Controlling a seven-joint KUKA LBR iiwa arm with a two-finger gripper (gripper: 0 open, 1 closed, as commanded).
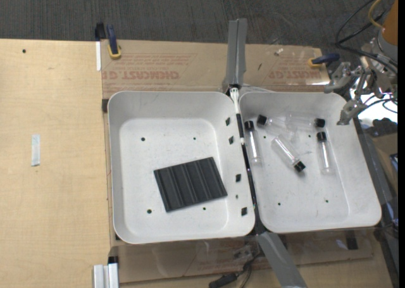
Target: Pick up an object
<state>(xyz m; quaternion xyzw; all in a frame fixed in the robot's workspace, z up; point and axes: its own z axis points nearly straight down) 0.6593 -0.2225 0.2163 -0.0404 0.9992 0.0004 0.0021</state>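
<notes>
Clear black-capped tube, long axis diagonal, cap lower right

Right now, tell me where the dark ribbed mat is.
In the camera view, the dark ribbed mat lies flat in the left bin, toward its lower middle. The clear tubes are all in the right bin.
</notes>
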